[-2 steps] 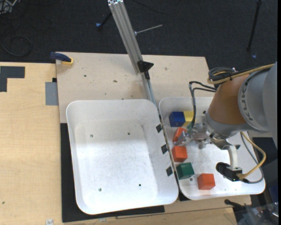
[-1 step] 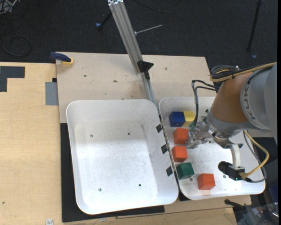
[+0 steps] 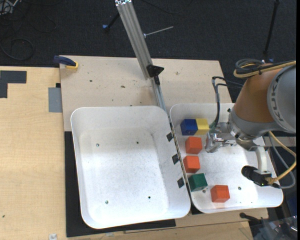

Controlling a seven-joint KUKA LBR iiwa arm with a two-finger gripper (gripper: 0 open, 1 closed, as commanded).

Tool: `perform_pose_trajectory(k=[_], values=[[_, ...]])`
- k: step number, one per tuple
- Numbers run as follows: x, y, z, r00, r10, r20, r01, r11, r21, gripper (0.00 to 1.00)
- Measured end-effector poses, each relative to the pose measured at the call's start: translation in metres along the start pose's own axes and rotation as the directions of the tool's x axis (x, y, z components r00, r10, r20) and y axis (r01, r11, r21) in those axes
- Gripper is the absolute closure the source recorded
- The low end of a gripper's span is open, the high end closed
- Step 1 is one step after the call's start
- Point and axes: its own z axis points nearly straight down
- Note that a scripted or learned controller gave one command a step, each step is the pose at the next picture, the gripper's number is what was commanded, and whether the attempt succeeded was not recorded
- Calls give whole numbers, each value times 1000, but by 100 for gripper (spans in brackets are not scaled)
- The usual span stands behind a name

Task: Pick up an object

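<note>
Pincer (image 3: 213, 143) sits low in the right bin (image 3: 250, 196), can't tell its state tbh. Nearest target is the upper orange cube (image 3: 193, 145), just to its left, w/ blue cube (image 3: 188, 127) and yellow cube (image 3: 202, 125) close above. Prob light, stiff, smooth-ish block, so grab opposite flat faces, mid-height.

Arm (image 3: 270, 104) cut off at right
</note>
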Motion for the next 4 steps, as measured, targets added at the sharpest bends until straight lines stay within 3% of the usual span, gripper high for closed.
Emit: perform_pose_trajectory(k=[2,4], values=[[-2,-2,-106,1000,-10,1,10,1000,-4,100],[105,-3,-103,1000,-15,-2,15,1000,3,100]])
